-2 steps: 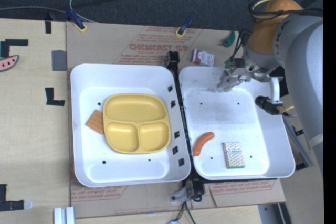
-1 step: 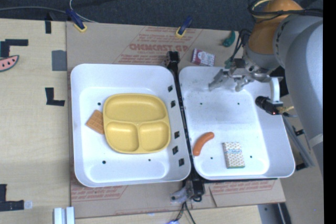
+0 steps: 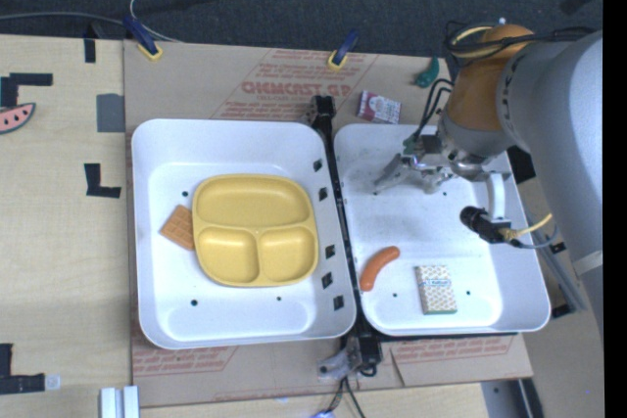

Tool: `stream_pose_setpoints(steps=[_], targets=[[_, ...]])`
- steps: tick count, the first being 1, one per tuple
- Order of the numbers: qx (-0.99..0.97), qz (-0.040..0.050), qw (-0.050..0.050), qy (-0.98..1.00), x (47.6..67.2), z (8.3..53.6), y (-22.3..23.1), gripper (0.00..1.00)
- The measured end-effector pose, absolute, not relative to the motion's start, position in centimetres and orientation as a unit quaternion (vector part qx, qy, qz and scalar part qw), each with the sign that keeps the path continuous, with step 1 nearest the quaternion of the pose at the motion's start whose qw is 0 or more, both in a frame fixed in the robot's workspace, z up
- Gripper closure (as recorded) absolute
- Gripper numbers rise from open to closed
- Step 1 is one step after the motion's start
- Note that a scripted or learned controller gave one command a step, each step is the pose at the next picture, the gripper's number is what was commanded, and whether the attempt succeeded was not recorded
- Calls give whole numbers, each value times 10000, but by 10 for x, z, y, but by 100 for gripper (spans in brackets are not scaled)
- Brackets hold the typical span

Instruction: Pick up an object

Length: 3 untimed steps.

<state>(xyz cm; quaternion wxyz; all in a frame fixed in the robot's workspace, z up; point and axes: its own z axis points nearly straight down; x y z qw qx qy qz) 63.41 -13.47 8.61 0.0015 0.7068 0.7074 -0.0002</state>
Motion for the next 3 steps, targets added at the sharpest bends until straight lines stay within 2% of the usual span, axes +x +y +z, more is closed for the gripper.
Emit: stream_pose_setpoints(steps=[1, 2, 3], targets=[[7066, 1, 18, 7076, 635, 96, -135, 100], [7067, 1, 16, 7075, 634, 96, -135, 0], [7064, 2, 9, 7078, 634, 105, -134, 100]])
